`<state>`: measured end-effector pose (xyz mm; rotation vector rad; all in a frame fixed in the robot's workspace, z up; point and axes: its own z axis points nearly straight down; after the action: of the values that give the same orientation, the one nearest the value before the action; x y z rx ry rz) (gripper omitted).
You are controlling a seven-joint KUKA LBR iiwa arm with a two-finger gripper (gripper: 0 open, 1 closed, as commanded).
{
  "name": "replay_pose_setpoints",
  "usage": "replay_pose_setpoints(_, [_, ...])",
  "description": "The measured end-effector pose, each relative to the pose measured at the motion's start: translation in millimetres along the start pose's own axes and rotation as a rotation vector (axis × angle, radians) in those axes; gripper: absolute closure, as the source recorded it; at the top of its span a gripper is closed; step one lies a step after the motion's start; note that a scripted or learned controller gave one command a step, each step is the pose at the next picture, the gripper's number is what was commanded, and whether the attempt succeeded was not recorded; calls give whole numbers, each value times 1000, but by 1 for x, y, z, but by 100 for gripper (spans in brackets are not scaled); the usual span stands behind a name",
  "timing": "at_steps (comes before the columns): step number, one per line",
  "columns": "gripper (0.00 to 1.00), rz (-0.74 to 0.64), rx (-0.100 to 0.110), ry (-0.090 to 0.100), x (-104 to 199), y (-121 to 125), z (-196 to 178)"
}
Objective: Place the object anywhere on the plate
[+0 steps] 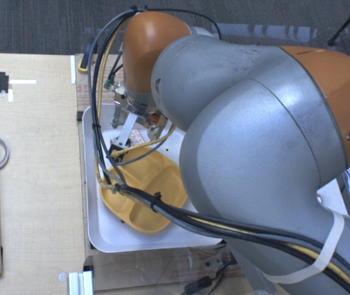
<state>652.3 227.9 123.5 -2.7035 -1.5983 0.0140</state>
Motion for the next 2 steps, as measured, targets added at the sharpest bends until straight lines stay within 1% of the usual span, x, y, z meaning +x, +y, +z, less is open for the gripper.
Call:
replay_pose_setpoints(1, [100, -3, 3, -8, -1, 0, -5])
replay_pose_setpoints(2, [100, -6, 7, -16, -3, 1, -9])
